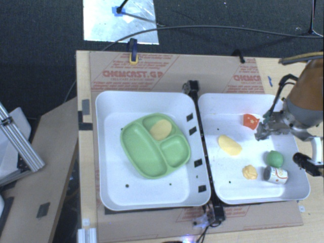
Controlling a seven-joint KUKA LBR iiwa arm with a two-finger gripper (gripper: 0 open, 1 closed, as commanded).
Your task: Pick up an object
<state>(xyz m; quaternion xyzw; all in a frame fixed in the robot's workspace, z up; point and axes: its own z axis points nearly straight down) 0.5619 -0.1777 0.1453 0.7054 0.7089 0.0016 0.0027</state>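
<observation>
Orange object (pixel 250 120) just beside hand (pixel 263 131)

We see even, fairly bright overhead light across the 2 white bins (pixel 152 105), which read almost washed out along their rims, while the dark carpet (pixel 40 29) beyond the bench's far edge stays dim and grainy. A reflective sheet (pixel 104 16) lying past the bench's far left corner throws patchy glare, and shadows under the green tray (pixel 147 153) and the small items in the right bin are soft and short. The picture is low in resolution and slightly soft overall, with the arm (pixel 306 97) at the bench's right edge blurred and fine detail lost at the bench's near edge.
</observation>
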